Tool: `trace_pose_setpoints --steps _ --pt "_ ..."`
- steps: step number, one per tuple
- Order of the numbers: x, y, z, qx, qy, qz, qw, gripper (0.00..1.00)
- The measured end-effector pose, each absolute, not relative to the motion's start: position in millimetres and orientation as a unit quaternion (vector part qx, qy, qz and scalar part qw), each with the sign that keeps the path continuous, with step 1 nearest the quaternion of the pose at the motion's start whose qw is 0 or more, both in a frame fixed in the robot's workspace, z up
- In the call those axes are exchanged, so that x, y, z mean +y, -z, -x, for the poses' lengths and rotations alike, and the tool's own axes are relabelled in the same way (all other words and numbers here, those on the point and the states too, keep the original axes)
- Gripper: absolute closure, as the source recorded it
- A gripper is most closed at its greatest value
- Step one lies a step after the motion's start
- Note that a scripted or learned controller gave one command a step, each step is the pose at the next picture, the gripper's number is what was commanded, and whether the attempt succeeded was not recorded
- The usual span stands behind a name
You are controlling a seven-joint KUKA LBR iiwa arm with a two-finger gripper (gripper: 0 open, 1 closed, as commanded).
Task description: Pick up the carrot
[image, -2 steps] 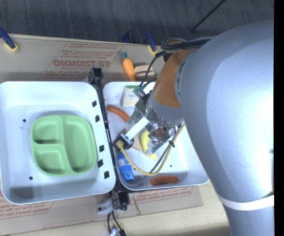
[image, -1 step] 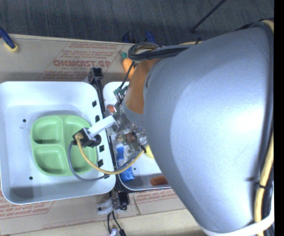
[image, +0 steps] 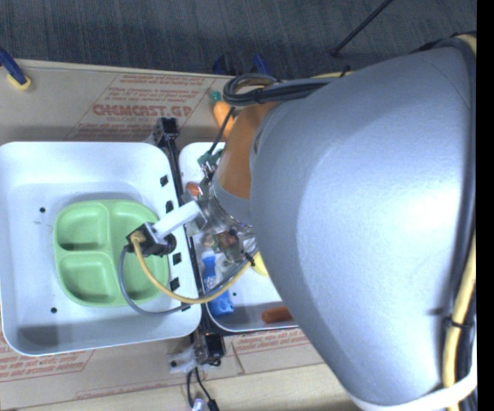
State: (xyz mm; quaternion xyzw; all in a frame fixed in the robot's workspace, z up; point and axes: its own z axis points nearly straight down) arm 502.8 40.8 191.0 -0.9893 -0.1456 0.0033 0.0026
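An orange piece, probably the carrot (image: 277, 316), lies at the near edge of the right bin (image: 240, 318), half covered by the arm. The grey arm with its orange band (image: 240, 152) hangs over most of that bin. My gripper (image: 223, 241) is low over the right bin's left side, beside the divider between the bins, well left of and beyond the orange piece. Its tips are lost among the objects under it. A white bracket with a black connector (image: 154, 240) sticks out from the wrist over the left bin.
The left bin (image: 20, 195) holds a green divided plate (image: 92, 251). A yellow cable (image: 148, 282) loops from the wrist across the plate's right side. A blue object (image: 212, 274) and a yellow one (image: 260, 269) lie in the right bin near the gripper.
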Motion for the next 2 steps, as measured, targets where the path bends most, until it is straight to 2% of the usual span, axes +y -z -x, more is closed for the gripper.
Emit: trace_pose_setpoints --steps 2 --pt "40.8 -191.0 -502.8 -0.146 -0.0033 0.989 0.003 0.0"
